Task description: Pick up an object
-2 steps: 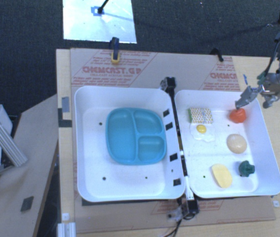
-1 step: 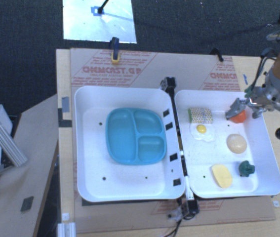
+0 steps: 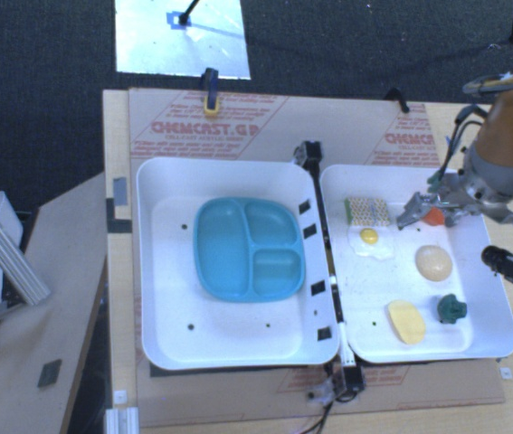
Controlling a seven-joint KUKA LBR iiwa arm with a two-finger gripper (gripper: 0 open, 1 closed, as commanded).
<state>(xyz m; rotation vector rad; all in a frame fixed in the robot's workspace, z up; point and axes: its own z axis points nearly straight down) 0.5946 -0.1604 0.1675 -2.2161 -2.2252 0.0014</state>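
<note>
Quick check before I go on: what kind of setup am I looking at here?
Likely a robot lab pick-and-place bench: two white bins, toy food such as a fried egg, and a blue divided plate under the arm's gripper.

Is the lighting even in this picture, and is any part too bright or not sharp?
Camera view: lighting is soft and fairly even over both bins; the metal sheet at the top reflects glare; the white bin walls look nearly washed out; the gripper is slightly blurred, and the small food items remain soft in detail.

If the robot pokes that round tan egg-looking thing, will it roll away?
Probably a little. The tan egg looks smooth and rounded, so it may roll or slip from the gripper. The white bin has raised walls, which should stop it.
</note>
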